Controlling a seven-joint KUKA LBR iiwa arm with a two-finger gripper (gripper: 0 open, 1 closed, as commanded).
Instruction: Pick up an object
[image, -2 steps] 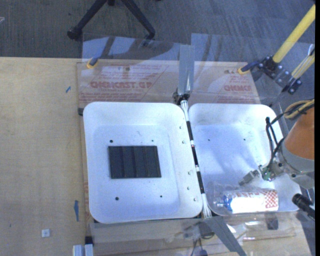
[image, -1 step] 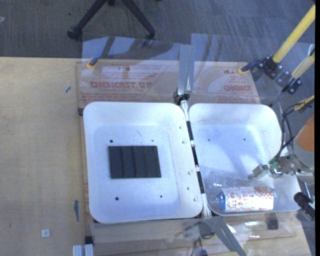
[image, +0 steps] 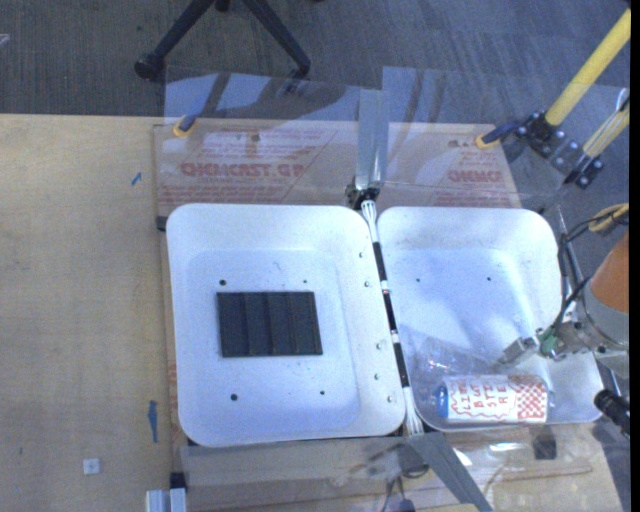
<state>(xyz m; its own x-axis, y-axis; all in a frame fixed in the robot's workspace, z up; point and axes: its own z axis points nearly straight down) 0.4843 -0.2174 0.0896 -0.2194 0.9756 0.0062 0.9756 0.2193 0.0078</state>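
A clear plastic bottle (image: 490, 398) with a white and red label lies on its side along the front wall of the right bin (image: 470, 235). In the left bin (image: 200, 250) a dark ribbed rectangular block (image: 270, 323) lies flat near the middle. My gripper (image: 532, 347) hangs low over the right bin's right side, just above and behind the bottle's right end. Nothing can be seen held in it. The arm's orange band (image: 612, 282) shows at the view's right edge.
Clear plastic panels (image: 260, 150) with red lettering stand behind both bins. Yellow poles and clamps (image: 560, 130) sit at the back right. A chair base (image: 225, 35) stands on the floor beyond the wooden bench (image: 70, 300).
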